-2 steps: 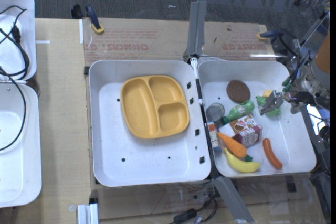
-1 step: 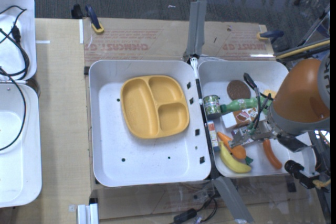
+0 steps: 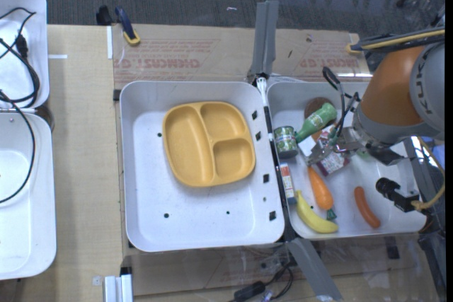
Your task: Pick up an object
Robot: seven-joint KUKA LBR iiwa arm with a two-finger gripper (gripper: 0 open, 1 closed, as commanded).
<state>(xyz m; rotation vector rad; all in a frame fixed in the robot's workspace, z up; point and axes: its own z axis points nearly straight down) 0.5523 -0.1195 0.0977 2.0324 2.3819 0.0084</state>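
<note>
Just right of the green bottle (image 3: 316, 121), the hand (image 3: 333, 149) sits low among the clutter, its grip seemingly undecidable here, so no pick looks done yet.

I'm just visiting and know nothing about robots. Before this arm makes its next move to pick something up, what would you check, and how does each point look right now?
1. Gripper is over the right bin, where the objects lie: ok.
2. Something is within reach below it: ok; a small packet lies right at the gripper, and a green bottle is close by.
3. Fingers open or shut: cannot tell; clutter and cables hide them.
4. Anything already held: cannot tell.
5. Target stands apart from its neighbours: not ok; the packet, bottle, can and carrot are crowded together.
6. Left bin holds a yellow plate, well away from the arm: ok.
</note>
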